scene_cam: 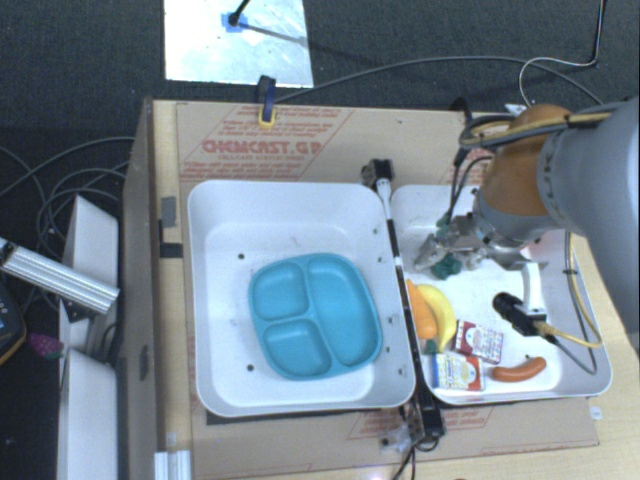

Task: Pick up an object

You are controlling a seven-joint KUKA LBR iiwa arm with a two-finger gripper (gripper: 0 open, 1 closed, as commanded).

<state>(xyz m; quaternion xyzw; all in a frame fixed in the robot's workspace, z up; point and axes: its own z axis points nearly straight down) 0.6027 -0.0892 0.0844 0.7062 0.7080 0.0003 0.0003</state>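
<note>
Roughly: arm (560, 168) over right bin (590, 373), gripper (450, 253) low above a small teal object (470, 263); grip state can't tell. Banana (437, 313) near; better descend straight, clear of it.

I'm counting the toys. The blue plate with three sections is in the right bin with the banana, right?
Not quite. The camera view shows the blue plate lying in the left bin. The banana is in the right bin.
</note>
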